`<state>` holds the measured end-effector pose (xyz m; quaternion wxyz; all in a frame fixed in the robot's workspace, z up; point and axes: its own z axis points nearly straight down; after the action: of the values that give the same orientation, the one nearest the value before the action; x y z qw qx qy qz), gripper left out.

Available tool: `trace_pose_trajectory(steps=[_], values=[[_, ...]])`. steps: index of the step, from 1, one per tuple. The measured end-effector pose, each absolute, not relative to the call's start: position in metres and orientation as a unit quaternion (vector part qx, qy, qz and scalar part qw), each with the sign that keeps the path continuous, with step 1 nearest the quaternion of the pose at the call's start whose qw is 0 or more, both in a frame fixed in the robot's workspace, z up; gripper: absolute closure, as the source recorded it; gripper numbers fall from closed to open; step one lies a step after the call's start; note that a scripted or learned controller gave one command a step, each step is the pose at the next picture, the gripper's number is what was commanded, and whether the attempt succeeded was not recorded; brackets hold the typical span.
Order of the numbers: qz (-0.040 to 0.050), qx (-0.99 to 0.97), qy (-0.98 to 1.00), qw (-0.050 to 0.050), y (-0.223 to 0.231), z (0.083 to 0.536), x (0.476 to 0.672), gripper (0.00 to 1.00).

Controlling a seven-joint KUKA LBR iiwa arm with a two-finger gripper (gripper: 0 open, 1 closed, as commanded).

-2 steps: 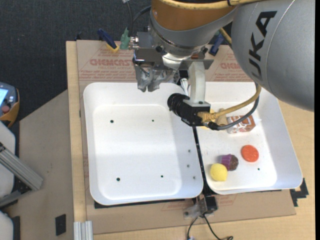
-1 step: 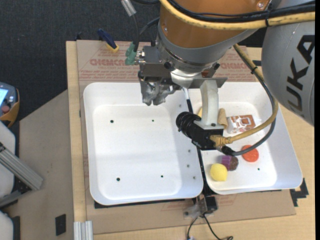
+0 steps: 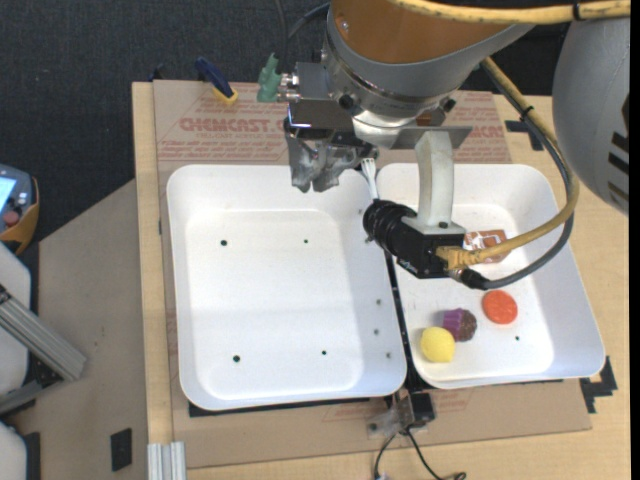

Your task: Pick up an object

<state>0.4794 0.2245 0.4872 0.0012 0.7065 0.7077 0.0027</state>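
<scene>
Three small objects lie in the near part of the right bin [image 3: 572, 320]: a yellow ball [image 3: 437, 344], a purple lump [image 3: 459, 322] touching it, and an orange ball [image 3: 501, 308] a little to the right. My gripper [image 3: 320, 166] hangs from the large orange-banded wrist over the far edge of the left bin [image 3: 200, 268], near the wall between the two bins. It is well away from the three objects. A black cable fitting [image 3: 405, 240] with a tan hose juts out over the right bin and hides part of its floor.
Both bins rest on a brown board [image 3: 240, 128] on the bench. A blue-and-yellow clip [image 3: 217, 80] and a green clip [image 3: 268, 80] lie on the board behind the left bin. A metal rail [image 3: 35, 328] stands at the left edge.
</scene>
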Motion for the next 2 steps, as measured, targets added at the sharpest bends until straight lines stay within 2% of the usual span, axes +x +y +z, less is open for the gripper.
trace_pose_trajectory(steps=[1, 2], values=[[-0.0020, 0.707, 0.707, -0.001, 0.225, 0.468, 0.479, 1.00], [0.0022, 0.707, 0.708, 0.001, 0.225, 0.497, 0.479, 1.00]])
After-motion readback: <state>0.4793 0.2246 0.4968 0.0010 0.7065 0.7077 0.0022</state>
